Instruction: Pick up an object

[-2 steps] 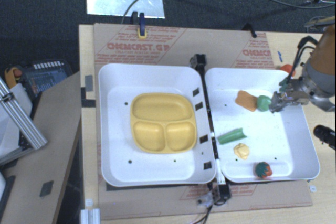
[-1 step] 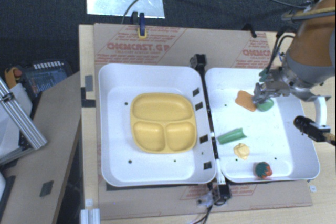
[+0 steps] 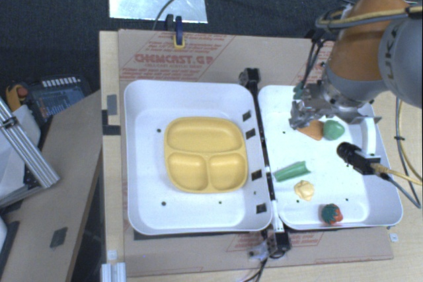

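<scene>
The pincer (image 3: pixel 303 117) hangs just beside the orange object (image 3: pixel 312 131).

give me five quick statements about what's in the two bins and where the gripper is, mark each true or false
1. The yellow divided tray lies in the left bin. True.
2. The gripper is over the left bin. False: it is over the right bin, at its far side, next to an orange piece and a green ball.
3. A long green piece lies in the right bin near the divider between the bins. True.
4. The yellow tray has four round cups. False: it has three compartments, one wide and two smaller.
5. A small red and green object sits near the right bin's near edge. True.
</scene>
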